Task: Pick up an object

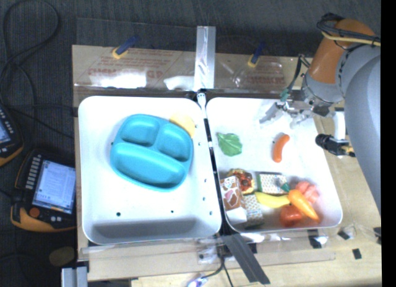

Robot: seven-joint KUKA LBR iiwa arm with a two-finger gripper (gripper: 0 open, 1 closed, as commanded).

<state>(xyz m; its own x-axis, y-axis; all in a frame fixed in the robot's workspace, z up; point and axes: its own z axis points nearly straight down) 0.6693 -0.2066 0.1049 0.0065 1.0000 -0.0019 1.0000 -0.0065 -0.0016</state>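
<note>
Over the far right corner of the right bin [213, 156], the hand [286, 114] is seen at the end of the grey arm with its orange band [327, 63]. Its two fingers [270, 115] are spread wide apart, and nothing is held between them. Just below the hand, an orange-red sausage [280, 147] lies alone on the white floor of the bin, apart from the fingers. A green leafy piece [230, 144] is placed to its left, near the wall between the bins. Along the near side of the same bin, a heap of toy food is gathered: a carrot [302, 202], a banana [272, 200], a tomato [289, 216] and several printed pieces, touching one another. The left bin [93, 218] is occupied by a blue divided plate [151, 150], with a yellow piece [183, 123] touching its far right edge. Beside the bench, at the left, a handheld control pad [44, 192] is seen.
</note>
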